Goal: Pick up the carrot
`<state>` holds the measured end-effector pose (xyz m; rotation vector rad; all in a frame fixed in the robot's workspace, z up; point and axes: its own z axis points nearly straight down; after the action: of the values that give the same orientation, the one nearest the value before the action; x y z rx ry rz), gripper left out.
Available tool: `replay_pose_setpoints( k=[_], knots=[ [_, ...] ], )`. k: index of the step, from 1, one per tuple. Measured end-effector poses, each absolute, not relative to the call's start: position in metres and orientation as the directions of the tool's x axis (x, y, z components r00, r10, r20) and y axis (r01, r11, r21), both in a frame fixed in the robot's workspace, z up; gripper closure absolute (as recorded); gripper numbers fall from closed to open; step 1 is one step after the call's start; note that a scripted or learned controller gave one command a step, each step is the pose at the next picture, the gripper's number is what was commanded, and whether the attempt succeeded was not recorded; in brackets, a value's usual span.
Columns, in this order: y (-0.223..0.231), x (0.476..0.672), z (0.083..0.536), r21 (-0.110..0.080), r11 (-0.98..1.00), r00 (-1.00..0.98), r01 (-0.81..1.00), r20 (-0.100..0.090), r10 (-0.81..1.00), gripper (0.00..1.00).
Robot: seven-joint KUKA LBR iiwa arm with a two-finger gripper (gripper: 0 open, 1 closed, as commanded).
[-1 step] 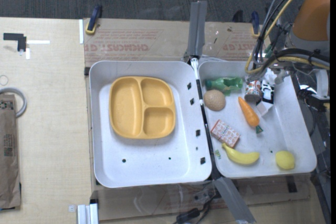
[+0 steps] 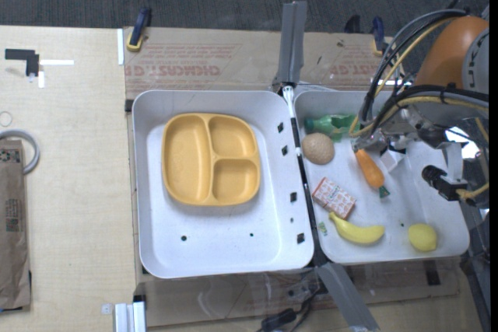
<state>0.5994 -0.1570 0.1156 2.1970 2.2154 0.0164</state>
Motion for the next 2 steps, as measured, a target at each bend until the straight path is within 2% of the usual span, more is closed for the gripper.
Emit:
replay_pose_setpoints(
  k=[1,2],
  knots=[
    [-0.164,0.577,0.108,0.039,0.184,-0.183,0.982,-0.021,0.983,0.0],
    [-0.202,0.625,0.108,0.019,0.344,-0.343,0.939,-0.012,0.939,0.0]
  ],
)
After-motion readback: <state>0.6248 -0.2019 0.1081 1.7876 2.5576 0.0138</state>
